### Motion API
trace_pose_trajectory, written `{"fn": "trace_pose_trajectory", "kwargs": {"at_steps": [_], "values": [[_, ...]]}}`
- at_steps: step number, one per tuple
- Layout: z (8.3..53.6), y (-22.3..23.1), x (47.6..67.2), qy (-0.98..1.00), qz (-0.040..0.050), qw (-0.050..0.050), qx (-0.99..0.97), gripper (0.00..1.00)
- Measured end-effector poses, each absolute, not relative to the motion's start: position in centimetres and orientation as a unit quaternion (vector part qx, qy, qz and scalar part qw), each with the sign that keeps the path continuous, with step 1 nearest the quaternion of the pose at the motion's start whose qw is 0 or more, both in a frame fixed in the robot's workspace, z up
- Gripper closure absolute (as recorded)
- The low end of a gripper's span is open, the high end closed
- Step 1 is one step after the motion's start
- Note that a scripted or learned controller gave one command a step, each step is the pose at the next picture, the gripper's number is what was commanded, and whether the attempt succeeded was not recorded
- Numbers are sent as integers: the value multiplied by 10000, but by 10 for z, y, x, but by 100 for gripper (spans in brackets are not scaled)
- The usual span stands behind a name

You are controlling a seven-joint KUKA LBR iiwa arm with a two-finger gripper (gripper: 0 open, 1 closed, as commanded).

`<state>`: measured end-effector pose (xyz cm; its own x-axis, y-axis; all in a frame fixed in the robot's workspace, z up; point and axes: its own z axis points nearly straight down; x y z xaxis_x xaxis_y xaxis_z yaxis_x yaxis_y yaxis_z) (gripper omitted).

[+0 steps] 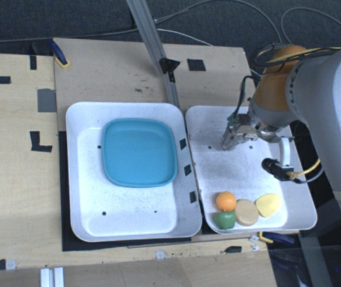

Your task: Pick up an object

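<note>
White plastic makes up both bins on your bench. The left bin [86,220] holds a blue plate [139,152], lying flat and roughly centred, a little toward the far side. The right bin [298,217] holds four small items clustered at its near edge. An orange ball [226,201] sits just beyond a green piece [224,220], the two touching. A tan disc [246,212] lies to the right of them, against both. A yellow piece [268,204] lies to the right of the disc, touching it.

Your arm [313,100] enters from the right, grey with the orange band [275,88] above the wrist. The gripper [231,142] hangs over the far left part of the right bin, pointing down and to the left. Its fingers sit at a narrow spread with nothing between them. Whether the tips touch the bin floor you cannot tell from this angle.

The gripper is well apart from the four items, which lie undisturbed toward the near edge. A black cable fitting [277,168] hangs from the wrist over the middle right of the bin.

A grey pole [152,34] crosses the far side of the bench at a slant, ending near the gap between the bins. Black tape marks [39,141] show on the bench to the left.
</note>
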<state>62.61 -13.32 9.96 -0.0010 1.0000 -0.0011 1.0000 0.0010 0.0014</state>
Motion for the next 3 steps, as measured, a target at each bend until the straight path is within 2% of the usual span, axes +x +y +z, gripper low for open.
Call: {"fn": "trace_pose_trajectory", "kwargs": {"at_steps": [1,2,3], "values": [[161,-130,629,7074,9,11,7068,100],[202,-129,625,7072,3,3,7070,100],[262,-127,620,7073,9,11,7069,100]]}}
